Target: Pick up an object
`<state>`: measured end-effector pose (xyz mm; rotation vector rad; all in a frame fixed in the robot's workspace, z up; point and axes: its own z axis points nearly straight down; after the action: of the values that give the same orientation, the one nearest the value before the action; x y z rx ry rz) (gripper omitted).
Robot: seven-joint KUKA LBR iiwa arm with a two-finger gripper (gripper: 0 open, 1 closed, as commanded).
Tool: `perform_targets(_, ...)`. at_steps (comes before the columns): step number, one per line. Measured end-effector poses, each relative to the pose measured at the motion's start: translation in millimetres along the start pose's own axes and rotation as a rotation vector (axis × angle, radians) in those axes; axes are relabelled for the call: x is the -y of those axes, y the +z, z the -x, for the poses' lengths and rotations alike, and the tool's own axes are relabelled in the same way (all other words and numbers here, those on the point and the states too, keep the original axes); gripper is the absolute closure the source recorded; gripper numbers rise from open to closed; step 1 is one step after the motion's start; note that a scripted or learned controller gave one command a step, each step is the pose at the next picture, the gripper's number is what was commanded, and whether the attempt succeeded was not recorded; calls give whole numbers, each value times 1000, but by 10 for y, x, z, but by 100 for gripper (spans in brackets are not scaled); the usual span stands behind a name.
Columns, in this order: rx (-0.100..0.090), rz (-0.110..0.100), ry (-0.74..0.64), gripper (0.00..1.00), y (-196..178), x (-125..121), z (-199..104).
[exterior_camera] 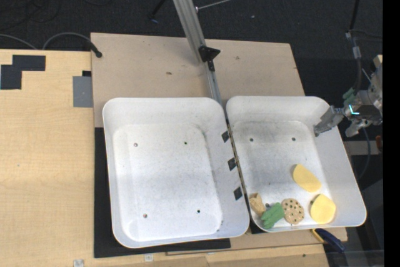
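Dark floor and a desk with two white bins.
Right bin holds two yellow pieces, a cookie, a green piece and a tan piece at its near edge; the hand sits over its far right rim, grip state unclear.

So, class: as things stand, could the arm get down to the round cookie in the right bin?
Probably yes. The cookie lies uncovered on the right bin's floor, though the green piece touches its left side.

Arm at the right edge, pincer angled down-left, nothing visible between its tips
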<state>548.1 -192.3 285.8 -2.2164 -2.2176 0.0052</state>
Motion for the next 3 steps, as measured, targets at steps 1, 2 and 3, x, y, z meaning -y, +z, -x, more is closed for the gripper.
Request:
perform_targets(1, 1, 4, 0, 0, -22, -6, 2)
perform_targets(2, -1, -2, 0, 0, 620, -12, -38)
perform_targets(3, -1, -2, 1, 0, 1260, -31, -79)
